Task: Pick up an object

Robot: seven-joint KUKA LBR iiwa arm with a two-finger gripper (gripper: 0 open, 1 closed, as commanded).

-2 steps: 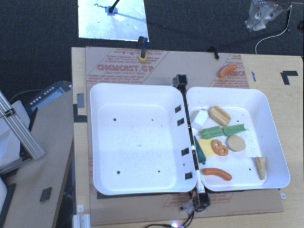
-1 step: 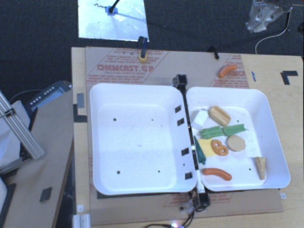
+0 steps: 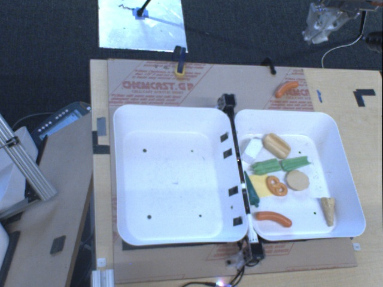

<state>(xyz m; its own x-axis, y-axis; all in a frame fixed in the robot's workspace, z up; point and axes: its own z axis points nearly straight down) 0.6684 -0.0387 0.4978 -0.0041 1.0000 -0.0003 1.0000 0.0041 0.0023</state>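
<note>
The claw (image 3: 323, 26) is seen at the frame's one o'clock, well above and behind the bins, over the dark floor; whether it is released or clenched cannot be told, and nothing is seen gripped in it.

A likely target, the bun (image 3: 276, 144), lies in the right bin (image 3: 344, 145), at about eleven o'clock of the cluster. It is judged light, stiff and plastic-smooth, best taken across its short width.

Around it are found a white block (image 3: 252, 149) at nine o'clock, a green pod (image 3: 280, 164) at six, then a pretzel (image 3: 276, 186), a round biscuit (image 3: 297, 180), a sausage (image 3: 273, 219) and a cone (image 3: 328, 210). Another sausage (image 3: 287, 89) lies outside on the bench.
</note>
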